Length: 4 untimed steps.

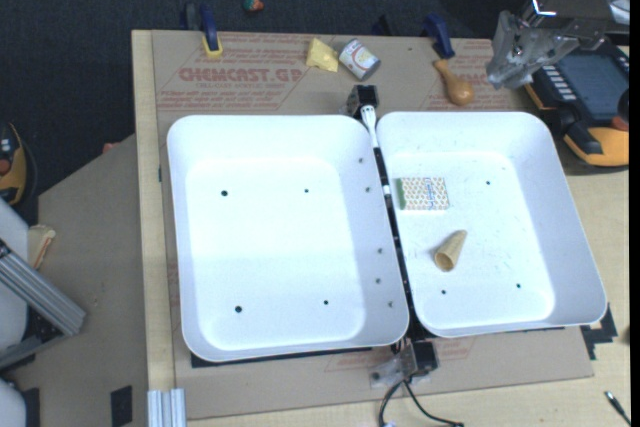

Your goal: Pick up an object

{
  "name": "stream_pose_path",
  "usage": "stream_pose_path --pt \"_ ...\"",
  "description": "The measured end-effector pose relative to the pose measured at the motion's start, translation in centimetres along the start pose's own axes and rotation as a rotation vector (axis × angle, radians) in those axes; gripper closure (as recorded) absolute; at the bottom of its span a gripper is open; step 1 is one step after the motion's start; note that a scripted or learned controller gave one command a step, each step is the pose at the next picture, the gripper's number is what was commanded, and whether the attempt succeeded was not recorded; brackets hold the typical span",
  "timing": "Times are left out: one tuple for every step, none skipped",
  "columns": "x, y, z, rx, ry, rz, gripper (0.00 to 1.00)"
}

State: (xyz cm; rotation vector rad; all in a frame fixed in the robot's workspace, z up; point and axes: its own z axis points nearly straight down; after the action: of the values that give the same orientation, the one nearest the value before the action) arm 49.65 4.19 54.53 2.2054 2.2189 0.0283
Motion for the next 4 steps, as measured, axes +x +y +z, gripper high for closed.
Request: stream_pose_path --pt "6.3 -1.9 11.9 0.035 -0.005 -0.001 1.00" --pt "9.9 -1.7 0.3 0.008 0.002 0.001 1.00" --pt "15.3 -1.9 8.7 0.033 -0.006 0.000 1.00" --pt "2.2 -1.7 2.3 0.012 -0.005 0.021 1.00"
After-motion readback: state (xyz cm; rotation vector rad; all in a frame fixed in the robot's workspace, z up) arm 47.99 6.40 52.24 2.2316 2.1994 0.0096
